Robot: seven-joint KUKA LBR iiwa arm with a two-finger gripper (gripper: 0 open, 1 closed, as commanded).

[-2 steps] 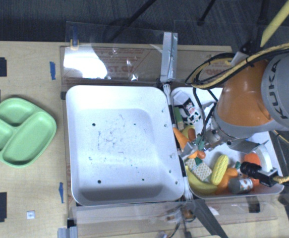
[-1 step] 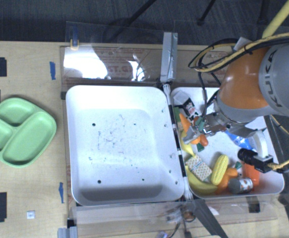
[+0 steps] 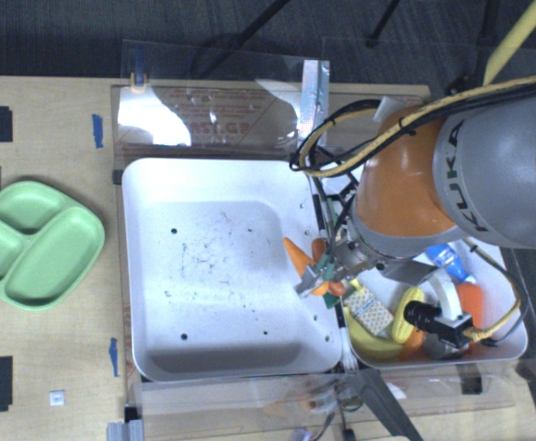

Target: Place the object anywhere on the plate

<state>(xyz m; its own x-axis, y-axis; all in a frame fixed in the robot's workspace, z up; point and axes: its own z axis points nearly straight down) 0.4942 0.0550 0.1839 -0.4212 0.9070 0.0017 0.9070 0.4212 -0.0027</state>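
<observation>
orange shows at the right edge of the left bin [image 3: 212,274], where a carrot-like toy [image 3: 298,254] lies against the wall that divides the two bins. the end effector [image 3: 325,278] sits right on it, at the lower end of the orange piece, and the toy seems to lie between the metal fingers, though the tangle of cables and the wrist hides how far apart the fingers are, so i cannot tell its opening for sure. the grey arm with its orange band [image 3: 405,191] reaches over the right bin [image 3: 511,338], which holds a yellow banana-like toy [image 3: 378,338], a speckled sponge-like block [image 3: 370,310], a blue and white item [image 3: 447,260] and other small things. the green divided plate [image 3: 33,243] rests on the wooden counter [image 3: 47,366], well apart, to the left of both bins.
</observation>
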